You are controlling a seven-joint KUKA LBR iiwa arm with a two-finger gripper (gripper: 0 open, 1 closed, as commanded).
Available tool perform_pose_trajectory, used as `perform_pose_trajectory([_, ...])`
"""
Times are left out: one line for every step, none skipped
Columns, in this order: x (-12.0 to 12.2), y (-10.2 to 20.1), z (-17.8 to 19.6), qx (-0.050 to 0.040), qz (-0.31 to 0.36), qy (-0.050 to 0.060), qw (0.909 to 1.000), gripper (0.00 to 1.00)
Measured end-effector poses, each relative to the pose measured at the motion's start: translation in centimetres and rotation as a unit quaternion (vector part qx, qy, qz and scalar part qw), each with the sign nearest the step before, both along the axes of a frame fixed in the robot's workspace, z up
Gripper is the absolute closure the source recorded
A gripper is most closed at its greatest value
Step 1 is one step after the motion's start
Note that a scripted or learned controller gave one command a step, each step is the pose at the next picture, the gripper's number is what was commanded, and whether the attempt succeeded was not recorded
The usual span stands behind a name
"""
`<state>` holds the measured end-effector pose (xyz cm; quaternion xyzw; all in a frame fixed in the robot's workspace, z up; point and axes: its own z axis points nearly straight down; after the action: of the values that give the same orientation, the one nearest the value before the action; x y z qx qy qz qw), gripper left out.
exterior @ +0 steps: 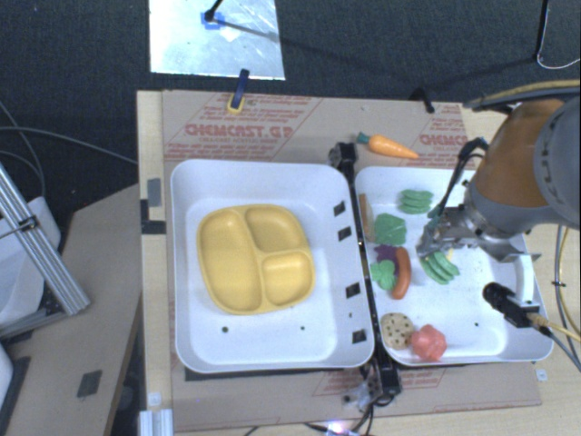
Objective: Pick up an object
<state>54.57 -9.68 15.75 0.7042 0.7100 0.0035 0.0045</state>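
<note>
Gripper [439, 242] is hanging low in the right bin [472, 343], seemingly over the green ridged toy [441, 267]; whether it is gripping anything I cannot tell; it is needing a centred, vertical descent before closing.

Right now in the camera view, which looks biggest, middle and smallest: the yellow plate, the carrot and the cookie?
1. Yellow divided plate, by far the biggest.
2. Carrot, lying outside the bins on the cardboard.
3. Cookie, in the right bin.

The carrot is longer but thinner than the cookie, so those two are a close call.
</note>
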Motion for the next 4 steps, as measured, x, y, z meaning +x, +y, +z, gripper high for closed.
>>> perform_pose_trajectory([-0.5, 8.3, 2.8, 0.0026, 0.002, 0.004, 1.0, 1.0])
perform_pose_trajectory([-4.9, 9.7, 2.6, 0.0015, -0.002, 0.007, 1.0, 1.0])
perform_pose_trajectory([-5.8, 11.9, 8.5, 0.0016, 0.0, 0.002, 1.0, 1.0])
perform_pose_trajectory([-5.7, 16.8, 20.2, 0.0031, 0.001, -0.001, 1.0, 1.0])
